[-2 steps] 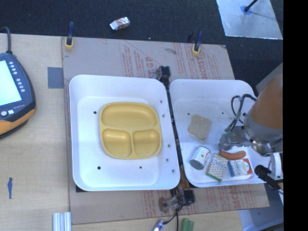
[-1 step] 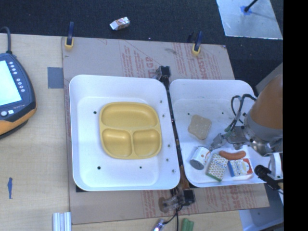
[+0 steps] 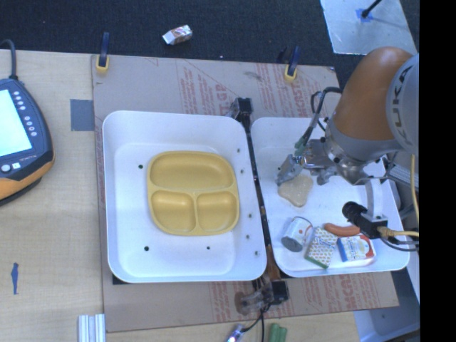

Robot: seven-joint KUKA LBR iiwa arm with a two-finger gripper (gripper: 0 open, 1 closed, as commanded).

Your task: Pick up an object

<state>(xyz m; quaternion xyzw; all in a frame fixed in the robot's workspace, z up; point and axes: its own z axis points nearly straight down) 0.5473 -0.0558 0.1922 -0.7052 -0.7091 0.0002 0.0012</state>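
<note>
Hovering gripper (image 3: 293, 168), state unclear, above beige slab (image 3: 296, 190); long axis upper-right to lower-left.

One fixed cam above bench (image 3: 57, 262), slanted down, both bins (image 3: 121, 191) visible.

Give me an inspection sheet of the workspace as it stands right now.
Surface: wooden bench with a cardboard sheet under two white bins.
Job's things: right bin holds a beige flat piece, a small can, a red sausage-like item and small packets.
Clutter: left bin holds a yellow divided plate; crumpled wrapper on the dark floor.
Grippers: hand low over the right bin, just above the beige piece; grasp cannot be judged.
Cables: black cable at the right bin's edge.
Surroundings: pendant at left; two clamps on the cardboard's far edge.
</note>
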